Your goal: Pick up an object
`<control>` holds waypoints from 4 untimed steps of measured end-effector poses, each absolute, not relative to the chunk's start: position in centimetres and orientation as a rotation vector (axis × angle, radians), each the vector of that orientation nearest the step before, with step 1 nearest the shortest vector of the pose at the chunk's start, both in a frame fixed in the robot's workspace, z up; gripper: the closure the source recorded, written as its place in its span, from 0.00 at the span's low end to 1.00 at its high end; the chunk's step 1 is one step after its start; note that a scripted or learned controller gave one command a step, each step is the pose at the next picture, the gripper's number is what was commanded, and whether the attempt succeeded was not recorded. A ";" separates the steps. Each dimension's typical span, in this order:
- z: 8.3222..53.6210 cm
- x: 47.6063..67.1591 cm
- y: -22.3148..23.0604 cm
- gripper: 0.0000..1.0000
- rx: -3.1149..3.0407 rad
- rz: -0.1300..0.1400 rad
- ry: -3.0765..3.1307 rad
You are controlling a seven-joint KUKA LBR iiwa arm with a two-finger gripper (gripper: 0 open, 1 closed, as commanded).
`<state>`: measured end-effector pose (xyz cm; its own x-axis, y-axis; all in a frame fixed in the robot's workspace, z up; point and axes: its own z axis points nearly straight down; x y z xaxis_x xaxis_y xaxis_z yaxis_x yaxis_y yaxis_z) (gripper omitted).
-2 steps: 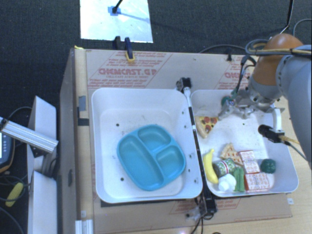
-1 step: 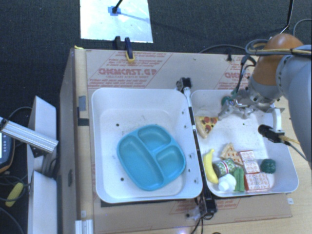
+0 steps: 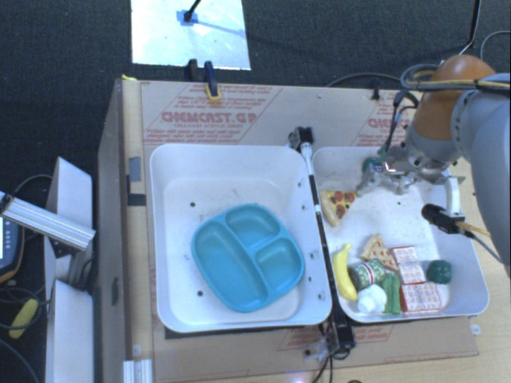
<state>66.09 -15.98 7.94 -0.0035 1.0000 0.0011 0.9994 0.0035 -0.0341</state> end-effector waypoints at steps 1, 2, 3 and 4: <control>7.9 66.2 -15.6 0.00 -2.200 0.029 -2.211; 12.6 67.0 -17.8 0.00 -2.223 -0.003 -2.227; 8.4 65.9 -20.7 0.00 -2.221 0.000 -2.224; 9.7 66.1 -20.7 1.00 -2.222 -0.005 -2.230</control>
